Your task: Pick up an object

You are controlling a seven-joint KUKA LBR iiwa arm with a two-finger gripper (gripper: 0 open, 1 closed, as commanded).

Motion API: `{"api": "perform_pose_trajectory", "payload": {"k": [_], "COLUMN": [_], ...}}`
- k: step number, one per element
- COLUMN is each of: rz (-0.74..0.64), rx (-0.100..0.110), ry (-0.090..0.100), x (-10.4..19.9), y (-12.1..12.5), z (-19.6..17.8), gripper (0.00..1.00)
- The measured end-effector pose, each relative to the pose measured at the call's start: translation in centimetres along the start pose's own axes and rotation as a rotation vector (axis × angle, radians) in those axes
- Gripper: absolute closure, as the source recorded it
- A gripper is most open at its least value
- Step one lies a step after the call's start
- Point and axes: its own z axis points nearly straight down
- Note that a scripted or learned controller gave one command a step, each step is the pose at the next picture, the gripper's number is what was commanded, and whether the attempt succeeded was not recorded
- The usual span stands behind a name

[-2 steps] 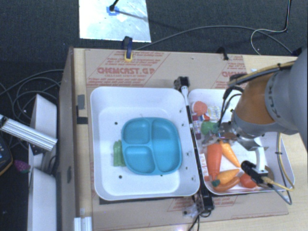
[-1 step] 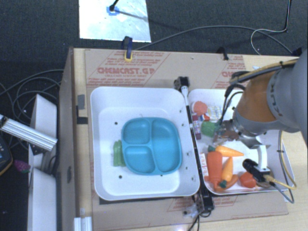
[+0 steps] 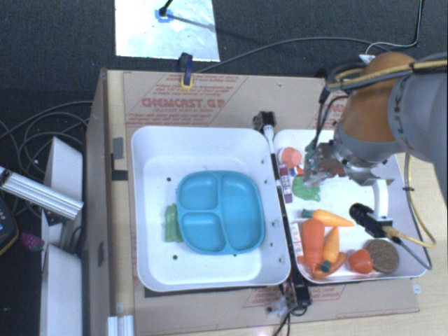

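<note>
The left bin (image 3: 150, 187) contains a blue divided plate (image 3: 218, 212). The right bin (image 3: 399, 222) contains carrots (image 3: 318, 240). The gripper (image 3: 318, 170) hangs over green item (image 3: 306, 187); finger state cannot be determined.

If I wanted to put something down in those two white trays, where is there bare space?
The left bin has bare floor behind the blue divided plate, towards its far wall, and a strip along its near edge. The right bin is crowded: carrots, a brown disc and green leaf lie under the gripper.
</note>
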Motion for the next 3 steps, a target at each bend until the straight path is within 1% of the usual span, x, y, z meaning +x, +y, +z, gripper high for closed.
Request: {"api": "perform_pose_trajectory", "payload": {"k": [1, 2, 3], "rz": [0.0, 0.002, 0.004], "rx": [0.002, 0.002, 0.003], "ry": [-0.001, -0.001, -0.001], "x": [-0.1, -3.4, -4.5], "y": [-0.1, -1.1, -7.0], "z": [0.1, 0.7, 0.7], "gripper": [0.0, 0.0, 0.0]}}
